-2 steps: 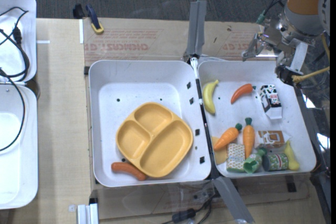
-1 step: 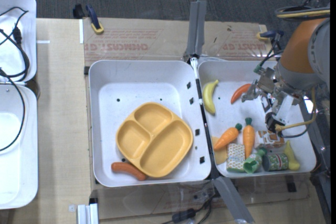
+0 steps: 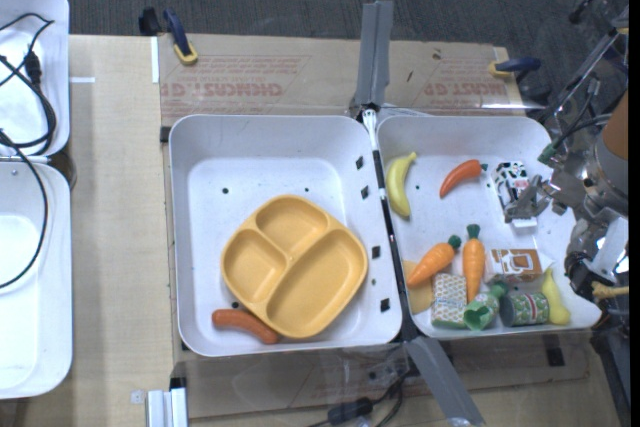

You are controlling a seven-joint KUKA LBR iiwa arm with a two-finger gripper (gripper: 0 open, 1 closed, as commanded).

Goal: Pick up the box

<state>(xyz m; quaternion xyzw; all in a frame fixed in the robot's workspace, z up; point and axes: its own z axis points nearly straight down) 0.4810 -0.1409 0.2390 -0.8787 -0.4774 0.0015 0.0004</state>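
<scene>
A small brown box with a white label [image 3: 517,262] lies flat in the right bin [image 3: 470,130], beside two carrots [image 3: 473,255]. A black-and-white cow-patterned carton [image 3: 512,178] stands near the bin's far right side. My gripper [image 3: 524,201] reaches in from the right and sits between the two, just in front of the carton and a little beyond the brown box. Nothing is seen held in it. The arm's grey body covers the bin's right rim.
The right bin also holds a banana [image 3: 400,183], a red pepper [image 3: 460,175], a pale cracker pack [image 3: 449,298], a green pepper [image 3: 481,312], a can [image 3: 523,307] and a yellow item [image 3: 555,300]. The left bin [image 3: 190,215] holds a yellow divided plate [image 3: 293,265] and a sausage [image 3: 245,323].
</scene>
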